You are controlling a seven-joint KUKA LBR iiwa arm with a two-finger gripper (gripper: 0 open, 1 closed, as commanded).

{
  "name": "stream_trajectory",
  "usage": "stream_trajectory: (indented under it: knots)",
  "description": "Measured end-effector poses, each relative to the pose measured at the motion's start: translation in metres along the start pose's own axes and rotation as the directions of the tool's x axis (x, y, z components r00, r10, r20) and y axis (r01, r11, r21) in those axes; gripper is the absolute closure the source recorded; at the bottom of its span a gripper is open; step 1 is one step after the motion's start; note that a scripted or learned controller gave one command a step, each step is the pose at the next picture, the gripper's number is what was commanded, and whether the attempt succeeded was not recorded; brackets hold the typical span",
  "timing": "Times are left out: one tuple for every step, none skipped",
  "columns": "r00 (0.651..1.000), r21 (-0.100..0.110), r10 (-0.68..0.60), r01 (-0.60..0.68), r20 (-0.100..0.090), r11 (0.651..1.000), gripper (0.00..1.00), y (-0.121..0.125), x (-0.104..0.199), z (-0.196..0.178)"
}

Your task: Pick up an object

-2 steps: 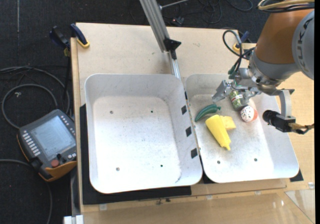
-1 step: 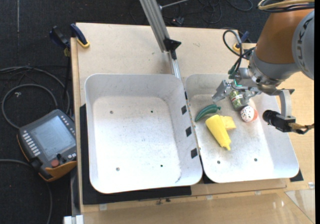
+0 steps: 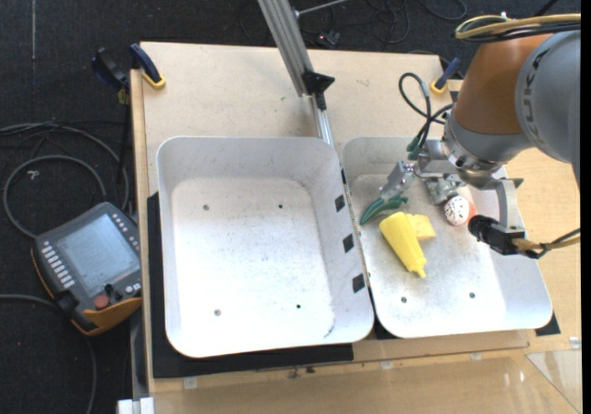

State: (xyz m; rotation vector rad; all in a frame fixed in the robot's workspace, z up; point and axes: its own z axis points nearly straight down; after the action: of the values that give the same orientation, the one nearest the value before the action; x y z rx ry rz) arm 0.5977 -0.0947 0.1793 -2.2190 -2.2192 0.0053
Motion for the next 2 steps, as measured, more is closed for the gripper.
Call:
stream_trajectory:
  knots:
    - [1.0,0.0,0.0,0.0,0.0,1.0,0.0,0.002,0.001,0.044]
    - [1.0,-0.02,0.001,-0.001,0.009,1.0,0.0,0.006,-0.002,0.079]
